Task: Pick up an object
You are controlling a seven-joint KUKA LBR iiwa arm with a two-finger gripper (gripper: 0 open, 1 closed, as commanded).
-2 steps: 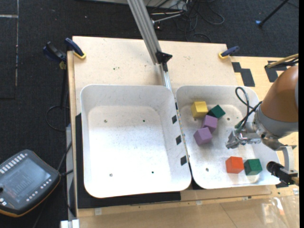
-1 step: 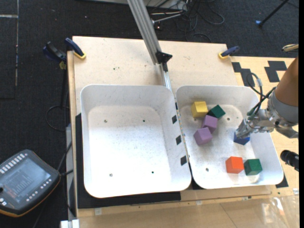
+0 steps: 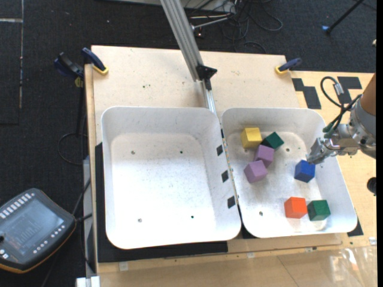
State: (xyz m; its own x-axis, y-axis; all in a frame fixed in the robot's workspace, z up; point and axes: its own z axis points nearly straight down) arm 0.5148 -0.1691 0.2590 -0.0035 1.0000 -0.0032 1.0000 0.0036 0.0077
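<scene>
The arm reached in from the right edge of the camera view, and its gripper (image 3: pixel 315 155) hung over the right-hand bin (image 3: pixel 335 137), close to that bin's right wall. Whether the claw stood wide or narrow could not be told at this slant; the tips were small and dark against the white floor, and nothing could be seen held between them.

The blue cube (image 3: pixel 304 171) lay just beside the claw, below it and slightly to its left in the frame. The tip appeared to reach the cube's upper right corner, though contact could not be confirmed. The cube sat flat on the bin floor.

The other blocks lay in the same bin. A yellow cube (image 3: pixel 252 137) sat near the top left, with a dark green cube (image 3: pixel 274 140) just to its right. Two purple cubes followed below: the upper purple cube (image 3: pixel 265 153) touched or nearly touched the green one, and the lower purple cube (image 3: pixel 255 171) lay beside it, toward the bin's middle. All four stood well to the left of the claw. Near the front wall an orange cube (image 3: pixel 295 207) and a second green cube (image 3: pixel 319 209) sat side by side, touching, well below the claw.

The left-hand bin (image 3: pixel 114 160) adjoined it, and a teach pendant (image 3: pixel 33 229) lay on the floor at lower left.
</scene>
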